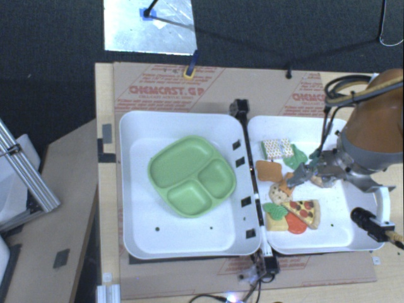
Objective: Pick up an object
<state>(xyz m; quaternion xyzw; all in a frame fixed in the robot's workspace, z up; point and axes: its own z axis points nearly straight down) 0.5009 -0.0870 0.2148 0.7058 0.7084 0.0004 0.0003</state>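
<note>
Toy food pieces (287, 197) lay heaped in the right bin (334, 242), right of a green divided plate (191, 176) in the left bin (136, 232). Among them sat a pizza slice (303, 209). The gripper (298, 176) hung low over the heap; whether it was open or closed I could not tell.

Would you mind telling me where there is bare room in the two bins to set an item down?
Left bin: bare floor rings the green divided plate, widest along its near edge. Right bin: crowded around the pizza slice, cookie and hand; a bare strip runs along the near wall.
</note>
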